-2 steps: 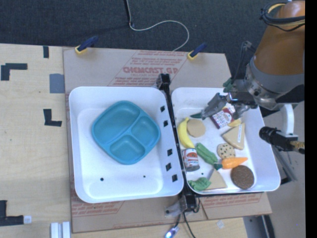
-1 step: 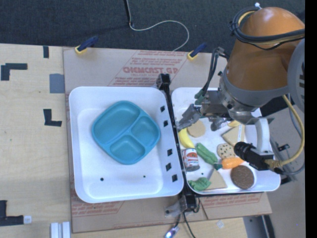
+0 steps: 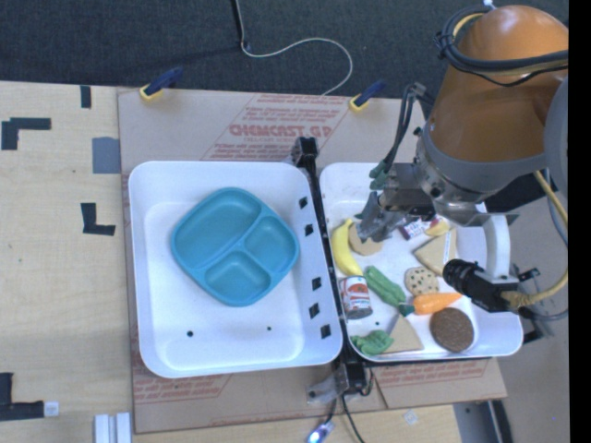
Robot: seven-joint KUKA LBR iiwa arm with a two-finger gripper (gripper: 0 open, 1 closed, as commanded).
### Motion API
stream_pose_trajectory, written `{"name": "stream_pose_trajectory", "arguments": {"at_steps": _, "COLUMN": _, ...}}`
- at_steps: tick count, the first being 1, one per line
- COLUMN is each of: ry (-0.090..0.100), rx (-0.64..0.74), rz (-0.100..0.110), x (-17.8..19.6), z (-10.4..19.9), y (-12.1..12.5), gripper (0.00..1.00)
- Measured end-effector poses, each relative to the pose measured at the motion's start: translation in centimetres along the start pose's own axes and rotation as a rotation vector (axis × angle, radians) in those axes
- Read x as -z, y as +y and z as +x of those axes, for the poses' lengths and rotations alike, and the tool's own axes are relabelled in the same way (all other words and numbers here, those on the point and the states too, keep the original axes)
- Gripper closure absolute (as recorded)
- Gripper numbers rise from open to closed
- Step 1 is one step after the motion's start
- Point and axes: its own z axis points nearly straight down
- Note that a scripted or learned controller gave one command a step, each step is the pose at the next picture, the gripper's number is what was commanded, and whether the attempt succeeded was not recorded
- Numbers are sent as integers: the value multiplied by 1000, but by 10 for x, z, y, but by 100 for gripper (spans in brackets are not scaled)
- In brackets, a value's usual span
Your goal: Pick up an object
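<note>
Crowded into the right bin (image 3: 499, 344), the banana (image 3: 344, 250), carrot (image 3: 434, 303) and cookie (image 3: 452, 329) leave little room, the fingers (image 3: 374, 221), opening unclear, low by the banana near its left wall.

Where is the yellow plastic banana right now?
In the right white bin, against its left wall: the yellow plastic banana lies above the small can, just left of the tool.

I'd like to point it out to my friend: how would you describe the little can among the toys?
Look in the right-hand white bin, along its left wall beside the black divider. There, just below the yellow toy banana, stands a small can with a red and white label. It is the one cylinder there, unlike the flat brown round cookie.
</note>
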Motion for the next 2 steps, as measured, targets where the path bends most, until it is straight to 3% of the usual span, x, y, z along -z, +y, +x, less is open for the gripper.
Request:
{"name": "stream_pose_trajectory", "arguments": {"at_steps": 1, "ry": 0, "rx": 1, "rz": -3, "x": 15, "z": 39, "y": 0, "gripper": 100}}
{"name": "stream_pose_trajectory", "arguments": {"at_steps": 2, "ry": 2, "rx": 4, "rz": -8, "x": 79, "z": 79, "y": 0, "gripper": 100}}
